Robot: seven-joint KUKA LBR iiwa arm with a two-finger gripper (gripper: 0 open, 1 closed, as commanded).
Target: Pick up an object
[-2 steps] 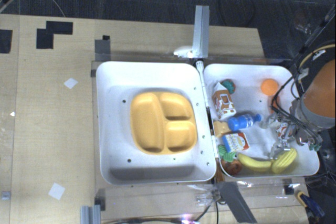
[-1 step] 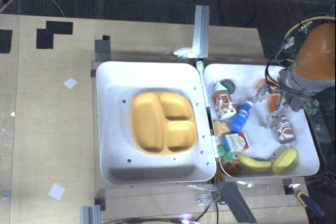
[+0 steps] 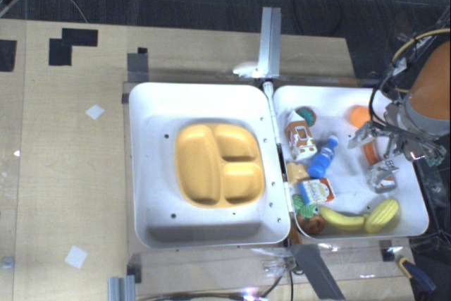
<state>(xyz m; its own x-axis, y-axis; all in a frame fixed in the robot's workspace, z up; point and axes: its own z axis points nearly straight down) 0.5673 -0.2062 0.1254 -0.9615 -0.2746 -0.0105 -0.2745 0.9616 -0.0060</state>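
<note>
while the grey arm (image 3: 430, 91) with its orange band reaches in from the right, the gripper (image 3: 382, 176) hangs over the right-hand part of the right bin (image 3: 423, 211); its metal fingers (image 3: 386, 167) point down toward the bin floor and seem slightly parted, with white floor showing around them; nothing can be seen between them, so no object is held; whether the tips touch the floor cannot be told; just beside the fingers, on their left, stands a reddish-orange piece (image 3: 369, 150), and above that an orange ball (image 3: 359, 115) near the bin's far wall; below the gripper, near the front wall, lies a corn cob (image 3: 382, 214), touching the end of a banana (image 3: 342, 219); further left in the same bin are a blue bottle (image 3: 323, 158), a small carton (image 3: 301, 141) with a picture on it, a small packet (image 3: 314, 190) with blue and red print, and a green item (image 3: 301, 204) by the dividing wall; all of these lie apart from the fingers; the left bin (image 3: 155, 173) holds a yellow divided tray (image 3: 217, 164), flat on the floor near the middle.
</note>
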